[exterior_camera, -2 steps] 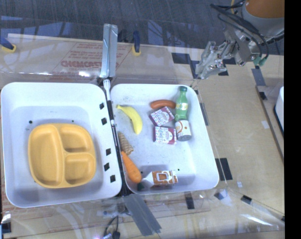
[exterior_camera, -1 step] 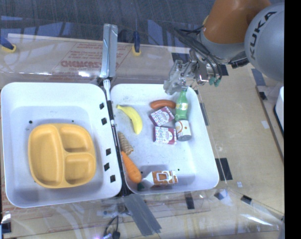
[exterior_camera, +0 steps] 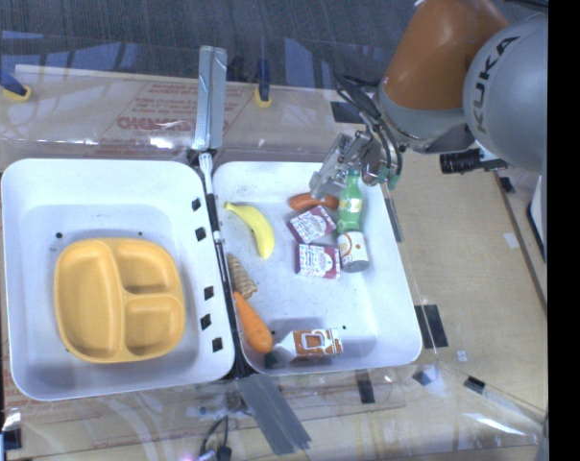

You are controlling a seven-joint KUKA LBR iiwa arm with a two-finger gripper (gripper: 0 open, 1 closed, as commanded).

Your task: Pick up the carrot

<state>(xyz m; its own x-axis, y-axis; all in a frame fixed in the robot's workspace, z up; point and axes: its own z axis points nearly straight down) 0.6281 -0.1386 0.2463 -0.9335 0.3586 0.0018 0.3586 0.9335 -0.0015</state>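
Observation:
The carrot point(exterior_camera: 253, 324) is orange and lies along the left wall of the right bin point(exterior_camera: 396, 296), near its front left corner. My gripper point(exterior_camera: 334, 181) hangs over the back of the right bin, above a small orange-red item point(exterior_camera: 304, 201) and a green bottle point(exterior_camera: 350, 206). It is far from the carrot, up and to the right of it. Nothing shows between the fingers.
In the right bin lie a banana point(exterior_camera: 254, 227), two maroon packets point(exterior_camera: 314, 243), a small can point(exterior_camera: 353, 251), a brown cone-like piece point(exterior_camera: 239, 274) and an orange carton point(exterior_camera: 316, 345). The left bin point(exterior_camera: 21, 257) holds a yellow divided tray point(exterior_camera: 117, 299).

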